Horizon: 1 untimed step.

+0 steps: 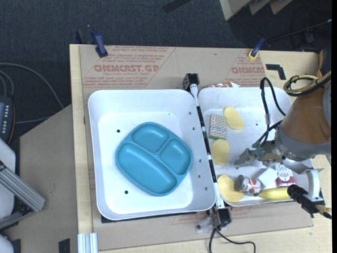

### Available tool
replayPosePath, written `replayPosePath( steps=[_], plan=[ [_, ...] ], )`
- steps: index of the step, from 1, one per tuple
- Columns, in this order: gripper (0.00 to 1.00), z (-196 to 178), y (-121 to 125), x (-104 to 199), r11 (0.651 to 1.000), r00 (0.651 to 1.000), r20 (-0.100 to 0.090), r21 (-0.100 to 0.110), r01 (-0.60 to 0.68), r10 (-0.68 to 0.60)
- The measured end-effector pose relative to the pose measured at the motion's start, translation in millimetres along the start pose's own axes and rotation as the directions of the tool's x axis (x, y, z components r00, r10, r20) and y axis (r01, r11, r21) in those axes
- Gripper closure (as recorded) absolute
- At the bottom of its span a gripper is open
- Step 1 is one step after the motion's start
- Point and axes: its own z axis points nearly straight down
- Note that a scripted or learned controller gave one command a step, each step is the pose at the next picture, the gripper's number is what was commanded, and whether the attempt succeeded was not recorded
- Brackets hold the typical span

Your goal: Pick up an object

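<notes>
Camera view, looking down at a slant on the worktop (131, 62). Two white bins side by side: left bin (100, 109) carrying a blue divided plate (152, 158) lying flat near its middle; right bin (247, 96) crowded with small items. Among them: a yellow oval piece (234, 118) toward the far side, a speckled packet (218, 125) just beside it, a second yellow oval (220, 152) nearer the dividing wall, a yellow rounded piece (227, 190) at the near corner, a small red-and-white can (248, 184) lying on its side and touching that piece, a banana-like yellow item (274, 194) along the near wall, and another red-and-white item (285, 177) partly hidden under the arm.

Grey arm (308, 125) reaching in from the right, low over the right bin. Claw (251, 157) spread, fingers (243, 159) pointing left toward the bin's middle, nothing seen between them. Tips hanging near the second yellow oval and above the can, touching neither as far as visible.

Judged progress: early. No object gripped, none lifted. Candidates all lying in the right bin, can and oval nearest the tips. Left to do: settle on one item, close on it, raise it clear of the bin.
</notes>
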Motion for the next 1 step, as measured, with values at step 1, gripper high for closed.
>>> replayPosePath(
  steps=[1],
  plan=[
    [0.00,2.2,-0.1,21.5,1.000,1.000,-0.002,0.002,0.002,-0.002]
  ],
)
